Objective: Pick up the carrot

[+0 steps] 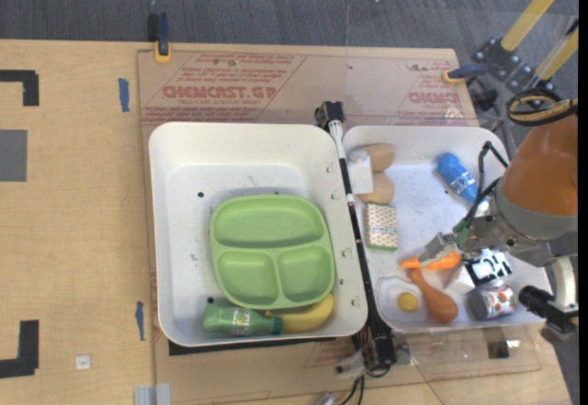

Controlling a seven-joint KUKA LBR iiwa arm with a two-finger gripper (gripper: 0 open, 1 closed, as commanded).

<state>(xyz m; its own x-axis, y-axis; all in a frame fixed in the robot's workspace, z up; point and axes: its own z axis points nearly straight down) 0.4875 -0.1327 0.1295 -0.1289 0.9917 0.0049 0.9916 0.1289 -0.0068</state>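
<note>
End effector [457,242] over right bin's [418,139] carrot [434,260]

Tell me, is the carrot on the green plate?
No, the carrot lies in the right bin, not on the green plate.

Divided plate [271,247] in left bin [175,210], bottle [241,321] before it, carrot [432,260] in right bin [418,141]
</note>
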